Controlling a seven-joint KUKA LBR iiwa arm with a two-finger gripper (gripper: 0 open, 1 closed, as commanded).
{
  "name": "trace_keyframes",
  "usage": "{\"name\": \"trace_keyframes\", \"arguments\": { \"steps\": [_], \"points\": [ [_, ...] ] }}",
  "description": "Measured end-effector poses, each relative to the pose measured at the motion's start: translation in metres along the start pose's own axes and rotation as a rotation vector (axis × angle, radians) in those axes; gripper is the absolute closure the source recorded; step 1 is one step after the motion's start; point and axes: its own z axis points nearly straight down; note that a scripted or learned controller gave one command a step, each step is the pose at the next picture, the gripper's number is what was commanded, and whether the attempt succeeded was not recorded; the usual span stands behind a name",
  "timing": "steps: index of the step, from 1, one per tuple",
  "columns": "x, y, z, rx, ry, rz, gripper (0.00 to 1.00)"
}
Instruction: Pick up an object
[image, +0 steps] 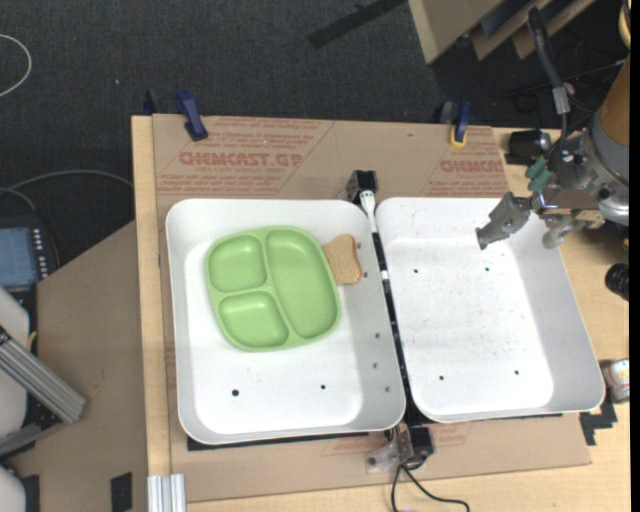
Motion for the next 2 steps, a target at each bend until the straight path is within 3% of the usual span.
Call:
{"name": "trace_keyframes", "arguments": {
  "steps": [1,2],
  "points": [
    [0.078,-0.032,-0.061,0.0,0.002,-0.004,0.0],
    [0.099,-0.035,-0.181,-0.009,0.001,0.002,0.0]
  ]
}}
